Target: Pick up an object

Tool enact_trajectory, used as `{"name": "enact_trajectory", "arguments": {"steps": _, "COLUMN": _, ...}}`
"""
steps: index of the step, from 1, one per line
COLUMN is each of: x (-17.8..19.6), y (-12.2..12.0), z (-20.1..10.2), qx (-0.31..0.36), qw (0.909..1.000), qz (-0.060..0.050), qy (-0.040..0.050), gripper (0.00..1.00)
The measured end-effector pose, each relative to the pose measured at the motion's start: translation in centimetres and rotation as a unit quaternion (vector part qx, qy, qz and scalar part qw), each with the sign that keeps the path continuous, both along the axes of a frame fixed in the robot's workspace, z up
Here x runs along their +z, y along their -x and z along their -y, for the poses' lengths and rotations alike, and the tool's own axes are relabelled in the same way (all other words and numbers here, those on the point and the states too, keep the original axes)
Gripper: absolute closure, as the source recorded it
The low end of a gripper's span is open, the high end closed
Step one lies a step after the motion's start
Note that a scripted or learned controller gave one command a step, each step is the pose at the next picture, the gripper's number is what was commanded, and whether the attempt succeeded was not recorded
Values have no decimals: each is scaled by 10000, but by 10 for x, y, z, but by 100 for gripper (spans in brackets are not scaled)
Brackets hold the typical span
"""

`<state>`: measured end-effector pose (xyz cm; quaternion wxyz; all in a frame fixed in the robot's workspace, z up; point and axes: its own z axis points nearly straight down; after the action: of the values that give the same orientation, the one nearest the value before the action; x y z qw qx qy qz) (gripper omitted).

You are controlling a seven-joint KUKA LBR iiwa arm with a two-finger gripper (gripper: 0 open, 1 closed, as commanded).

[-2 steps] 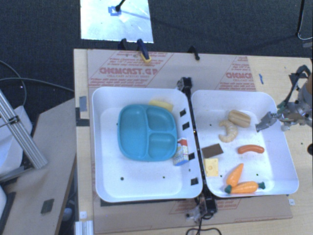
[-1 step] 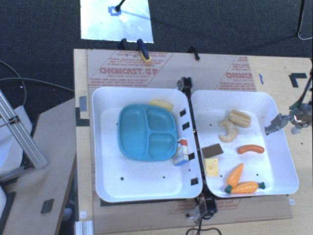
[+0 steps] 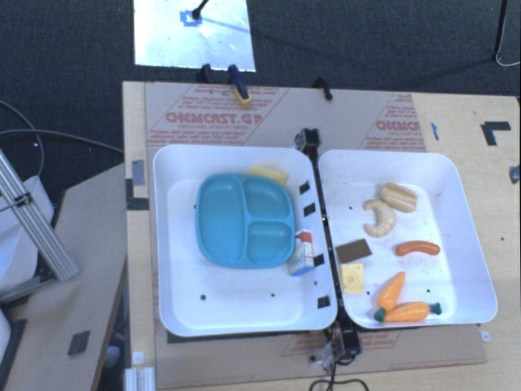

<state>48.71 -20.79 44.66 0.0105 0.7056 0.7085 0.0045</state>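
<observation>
White right bin (image 3: 476,243) holds small foods: a croissant (image 3: 380,217), a sausage (image 3: 418,249), and two carrots (image 3: 391,291) touching near its front wall. I'd worry a grab there nudges both carrots or skids one against the wall. The blue tray (image 3: 244,221) in the left bin (image 3: 175,300) looks too flat to pinch.

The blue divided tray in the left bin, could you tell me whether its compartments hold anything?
Empty. All three compartments of the blue tray show bare blue plastic; the small carton lies outside, against its right edge.

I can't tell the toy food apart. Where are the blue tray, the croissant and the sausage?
blue tray (image 3: 244,221), camera view, its middle divider.
croissant (image 3: 380,217), camera view, middle of its curve.
sausage (image 3: 418,249), camera view, its middle.
</observation>
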Motion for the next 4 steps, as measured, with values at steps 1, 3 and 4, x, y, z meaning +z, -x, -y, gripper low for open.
{"name": "enact_trajectory", "arguments": {"steps": 1, "x": 10, "y": -1, "z": -87, "qx": 42, "qw": 10000, "qz": -72, "qy": -45, "gripper": 0}}
{"name": "enact_trajectory", "arguments": {"steps": 3, "x": -125, "y": 1, "z": -236, "qx": 48, "qw": 9999, "qz": -137, "qy": -56, "gripper": 0}}
{"name": "enact_trajectory", "arguments": {"steps": 4, "x": -214, "y": 3, "z": -323, "qx": 36, "qw": 9999, "qz": -152, "qy": -51, "gripper": 0}}
